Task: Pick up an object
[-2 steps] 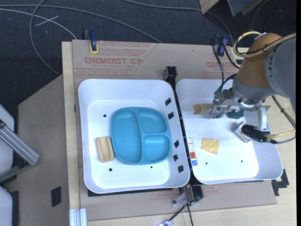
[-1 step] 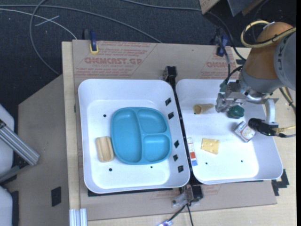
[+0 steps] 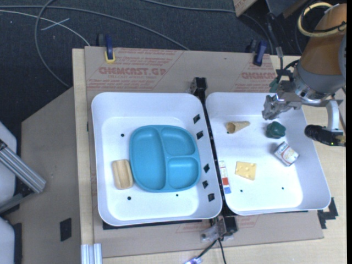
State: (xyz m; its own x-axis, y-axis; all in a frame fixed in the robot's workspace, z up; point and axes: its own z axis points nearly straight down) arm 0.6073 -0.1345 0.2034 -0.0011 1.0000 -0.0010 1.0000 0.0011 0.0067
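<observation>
**Ana:** Cardboard lines the bench, and two white bins sit on it side by side. Where's the arm working?

**Ben:** Over the right bin [image 3: 308, 197], near its far edge. The gripper [image 3: 270, 110] hangs just above the floor of that bin. Nothing sits between its fingers; whether they are spread or closed I can't tell, they're too small and blurred.

**Ana:** What's nearest it?

**Ben:** A dark green lump [image 3: 275, 129], just beside and slightly nearer the camera than the gripper. I'd judge that to be the target, since the arm is parked almost on top of it. It's roundish, with no clear long axis.

**Ana:** And further out?

**Ben:** Left of the green lump lies a small tan cone [image 3: 237, 126], its long axis running roughly left-right, narrow tip toward the left bin. Nearer the camera than the lump is a small white canister [image 3: 286, 154] lying on its side, tilted diagonally. A yellow cheese wedge [image 3: 245, 170] lies flat toward the bin's middle.

**Ana:** The left bin?

**Ben:** A blue divided plate [image 3: 164, 157], with a tan bread piece [image 3: 121, 174] just beside its left rim.
</observation>
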